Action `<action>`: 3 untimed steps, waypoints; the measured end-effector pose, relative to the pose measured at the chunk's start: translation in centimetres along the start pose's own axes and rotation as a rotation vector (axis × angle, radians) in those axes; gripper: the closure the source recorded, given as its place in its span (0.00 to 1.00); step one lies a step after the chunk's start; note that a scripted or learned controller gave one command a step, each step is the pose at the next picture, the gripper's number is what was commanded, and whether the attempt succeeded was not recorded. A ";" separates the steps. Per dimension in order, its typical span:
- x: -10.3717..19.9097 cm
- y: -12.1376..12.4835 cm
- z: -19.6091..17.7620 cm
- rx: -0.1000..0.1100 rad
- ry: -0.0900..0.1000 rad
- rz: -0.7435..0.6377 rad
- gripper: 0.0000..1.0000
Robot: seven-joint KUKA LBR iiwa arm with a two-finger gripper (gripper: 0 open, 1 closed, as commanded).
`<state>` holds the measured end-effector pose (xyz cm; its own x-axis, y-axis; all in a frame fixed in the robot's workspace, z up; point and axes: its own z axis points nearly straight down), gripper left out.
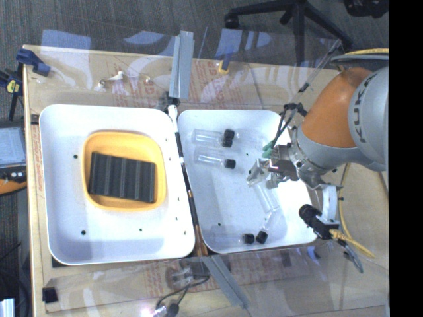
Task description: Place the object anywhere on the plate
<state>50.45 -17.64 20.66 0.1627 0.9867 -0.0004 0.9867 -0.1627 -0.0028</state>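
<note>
A yellow plate [123,140] lies in the left bin [59,230], with a black ridged block [122,177] on its middle. The right bin [218,203] holds clear vials with black caps. Two vials [210,137] [213,158] lie side by side in the bin's upper left. A third vial [268,220] lies near the lower right, next to a separate black cap [248,238]. My gripper [263,174] hangs low over the right side of the right bin, above and just beyond the third vial. I see nothing clearly held in it.
The arm's orange band and grey wrist [337,124] cover the right bin's right edge. A black cable fitting [312,218] and a yellow cable [353,243] hang by the bin's lower right corner. A metal bar [180,65] stands behind the gap between the bins.
</note>
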 end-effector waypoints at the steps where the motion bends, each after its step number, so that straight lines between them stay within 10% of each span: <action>1: 7.5 0.4 -7.2 -0.001 0.001 -0.106 1.00; 2: 14.9 4.8 -1.0 0.004 0.000 -0.124 1.00; 3: 14.9 4.9 -1.0 0.003 0.000 -0.125 0.00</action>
